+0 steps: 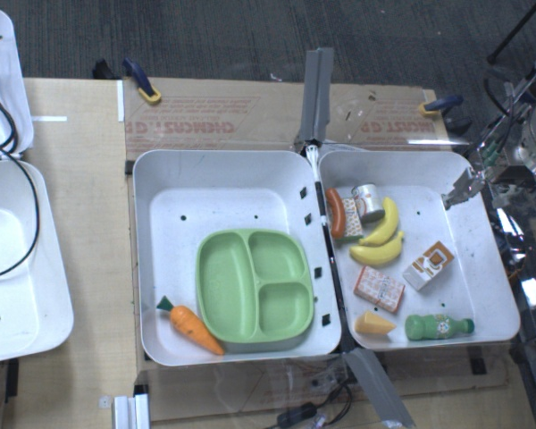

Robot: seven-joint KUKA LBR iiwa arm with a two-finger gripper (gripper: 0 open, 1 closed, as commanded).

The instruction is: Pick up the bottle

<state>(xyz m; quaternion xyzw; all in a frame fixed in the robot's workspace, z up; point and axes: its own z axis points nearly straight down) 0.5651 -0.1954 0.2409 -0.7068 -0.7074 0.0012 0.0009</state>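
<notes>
The green bottle [439,326] is lying on its side near the right bin's [509,284] front right corner. Looking light, stiff and rollable, it is best gripped across its middle. The pincer [460,189] is hovering over the bin's far right rim, and I cannot tell its state.

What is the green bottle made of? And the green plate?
The green bottle looks like glossy plastic: bright even colour, a pale label, probably a toy. The green plate looks like matte moulded plastic, one smooth piece with three compartments. I can't be sure from above.
</notes>
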